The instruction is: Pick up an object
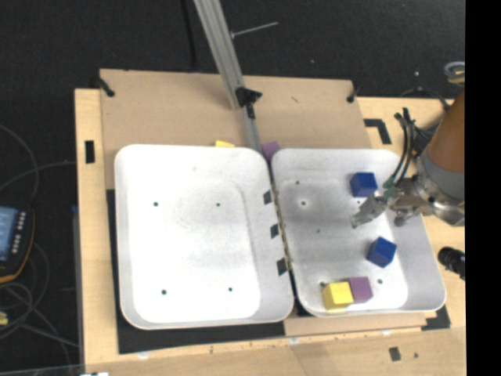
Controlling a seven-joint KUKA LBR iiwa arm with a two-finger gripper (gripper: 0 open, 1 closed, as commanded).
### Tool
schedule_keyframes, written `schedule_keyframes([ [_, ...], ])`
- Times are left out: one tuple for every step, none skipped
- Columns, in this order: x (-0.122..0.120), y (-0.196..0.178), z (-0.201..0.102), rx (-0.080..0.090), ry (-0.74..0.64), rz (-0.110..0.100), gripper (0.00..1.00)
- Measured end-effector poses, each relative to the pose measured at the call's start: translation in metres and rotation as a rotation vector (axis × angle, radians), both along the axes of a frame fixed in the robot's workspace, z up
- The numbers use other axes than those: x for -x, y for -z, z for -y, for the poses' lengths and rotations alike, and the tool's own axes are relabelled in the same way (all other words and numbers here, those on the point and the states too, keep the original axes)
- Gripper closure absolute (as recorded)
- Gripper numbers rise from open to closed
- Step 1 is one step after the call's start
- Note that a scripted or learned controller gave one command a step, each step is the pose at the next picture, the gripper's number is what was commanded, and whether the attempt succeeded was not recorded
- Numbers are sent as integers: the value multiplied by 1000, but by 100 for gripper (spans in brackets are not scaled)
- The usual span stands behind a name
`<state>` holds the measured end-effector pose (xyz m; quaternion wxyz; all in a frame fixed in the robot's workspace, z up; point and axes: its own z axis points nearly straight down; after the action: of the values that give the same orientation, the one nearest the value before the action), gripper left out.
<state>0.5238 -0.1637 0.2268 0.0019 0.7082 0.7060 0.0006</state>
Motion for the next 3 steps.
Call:
schedule_keyframes([
  [9, 105, 40, 0, -7, 3, 0],
  [-60, 130, 34, 1, -9, 3, 0],
  [-143, 123, 44, 2, -7, 5, 0],
])
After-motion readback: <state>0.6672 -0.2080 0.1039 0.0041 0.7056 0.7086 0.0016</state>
